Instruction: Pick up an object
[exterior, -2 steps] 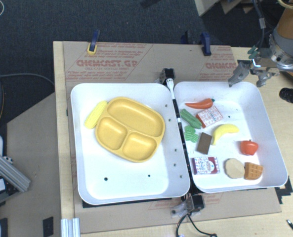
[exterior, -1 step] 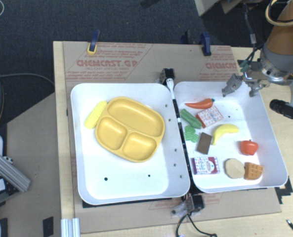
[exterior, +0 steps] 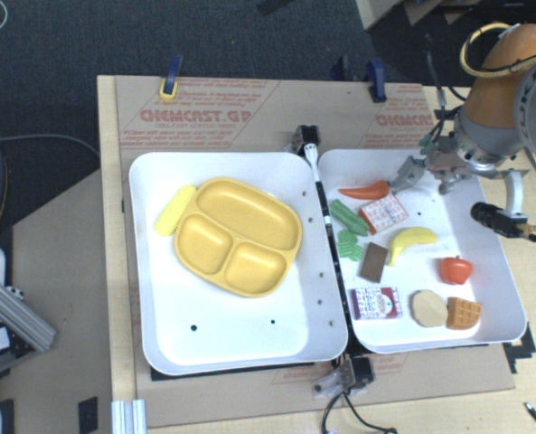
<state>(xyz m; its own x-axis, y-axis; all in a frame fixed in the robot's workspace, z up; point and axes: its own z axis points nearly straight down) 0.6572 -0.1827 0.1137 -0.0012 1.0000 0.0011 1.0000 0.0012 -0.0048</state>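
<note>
At the upper right of the frame, the gripper (exterior: 427,172) hangs over the top of the right bin (exterior: 503,278), its jaws apart and holding nothing. Just left of it lies a red pepper (exterior: 365,190). A banana (exterior: 412,240) and tomato (exterior: 455,268) rest lower. The left bin (exterior: 159,315) holds a yellow tray (exterior: 238,236).

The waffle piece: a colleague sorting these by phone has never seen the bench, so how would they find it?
Start at the right bin, the one crowded with toy food. Go to its near right corner. The waffle piece lies there beside a pale round cookie, and alone shows an orange-brown square grid.
</note>
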